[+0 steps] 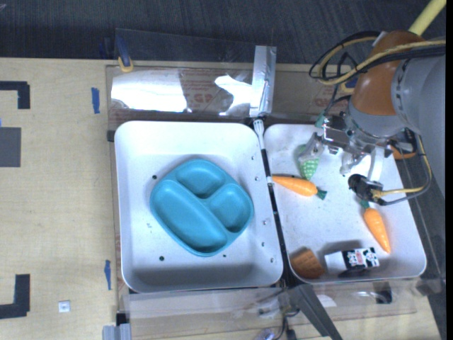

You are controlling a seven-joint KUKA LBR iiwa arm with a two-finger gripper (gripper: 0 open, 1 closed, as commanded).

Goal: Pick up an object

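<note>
- Nearest the camera in the right bin (417,261): a brown bread-looking piece (307,262) against the near wall, and right beside it a small black-and-white carton (360,258) lying on its side.
- A bit farther, on the right side of that bin, a toy carrot (376,229) lies with its green top pointing away toward the gripper.
- The left bin (134,190) holds a blue divided plate (202,205) with three compartments, sitting roughly in the middle, tilted on a diagonal.
- Over by the left wall of the right bin, a second carrot (295,185) lies crosswise, green end pointing right.
- Just past that, a small green and white item (309,166), can't tell what it is, sits just left of the claw.
- The gripper (355,163) hangs over the far part of the right bin; its two fingers are spread apart, with nothing between them. The green item is closest to its left finger, whether touching is hard to say.
- Farthest back, the grey arm (425,98) with its orange band (375,87), plus looping cables (340,55).
</note>
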